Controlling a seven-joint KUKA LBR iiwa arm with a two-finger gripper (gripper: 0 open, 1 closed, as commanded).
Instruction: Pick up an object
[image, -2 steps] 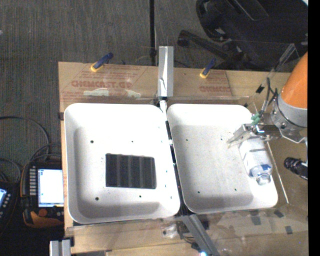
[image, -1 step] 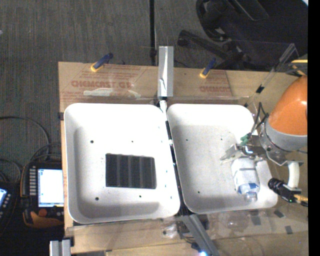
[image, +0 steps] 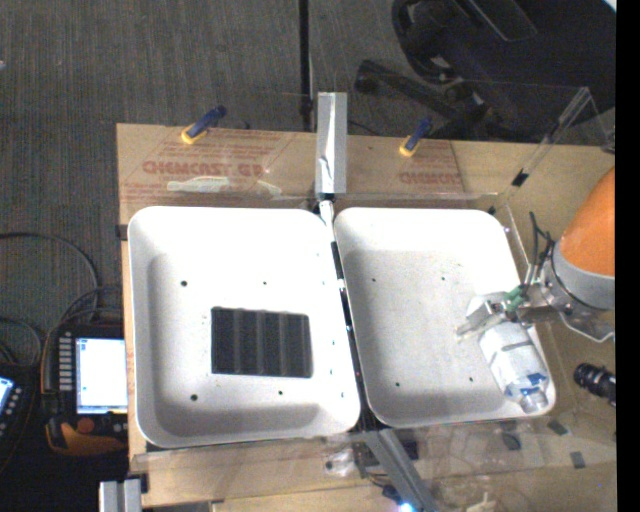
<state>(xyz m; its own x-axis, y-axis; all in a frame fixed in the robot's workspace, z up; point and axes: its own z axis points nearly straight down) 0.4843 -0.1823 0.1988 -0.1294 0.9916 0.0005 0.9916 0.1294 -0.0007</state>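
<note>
Your gripper (image: 480, 315) sits over the right bin (image: 420, 250) beside a plastic bottle (image: 515, 365); can't tell its jaws' state.

We note two white bins, the left bin (image: 160, 300) holding a black ribbed tray (image: 261, 342) with darker stripes, the right bin (image: 420, 300) holding a white bottle (image: 513, 366) with blue marks at its lower end. The arm (image: 595, 250) shows orange above grey, and its gripper (image: 487, 313) is pale grey with a touch of green. The bench (image: 230, 165) is tan with faded red lettering, and two clamps (image: 203, 124) are blue with yellow tips.
</note>
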